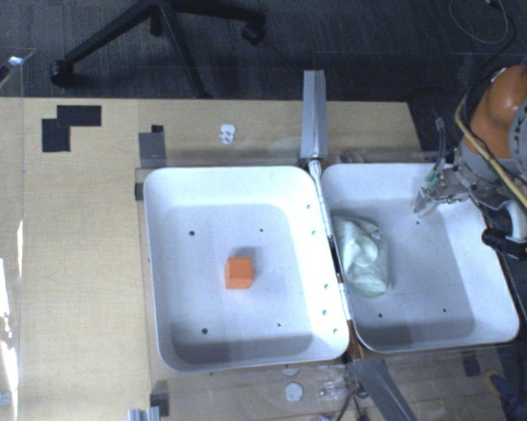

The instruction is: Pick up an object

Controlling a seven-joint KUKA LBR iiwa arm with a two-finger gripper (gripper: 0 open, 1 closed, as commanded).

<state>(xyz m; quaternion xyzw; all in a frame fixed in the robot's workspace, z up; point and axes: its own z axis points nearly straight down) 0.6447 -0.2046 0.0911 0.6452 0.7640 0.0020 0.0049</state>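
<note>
Pale wooden bench (75,283) under the camera, dark carpet beyond its far edge, with the black legs of a chair base (160,27) on that carpet. Black tape patches (68,126) sit on the bench's far left. Two shallow white bins lie side by side, touching along a shared edge, with a grey metal post (313,116) rising behind the join.

Left bin (182,340): one small orange cube (239,273) lies near the middle of the floor, well apart from every wall. Nothing touches it.

Right bin (486,318): a crumpled pale, whitish-green bundle (363,255), perhaps cloth or a bag, lies against the left wall, just beside the divider. Its material is hard to make out.

Arm (513,125) enters from the right, grey body with the orange band showing at the upper right; it is cut off by the picture's edge. Dark cables loop around it. The gripper (430,196) sits over the far right corner of the right bin, its small metallic tip pointing left and down. It is well apart from the bundle and far from the cube.

Jaws: too small and blurred to judge; whether they stand open or closed cannot be told. Nothing is seen between them, and contact with the bin floor cannot be confirmed either.

Hard to make out: a small white object (228,133) on the bench behind the left bin, and some clear or metallic bits (332,389) at the near edge below the bins' join.
</note>
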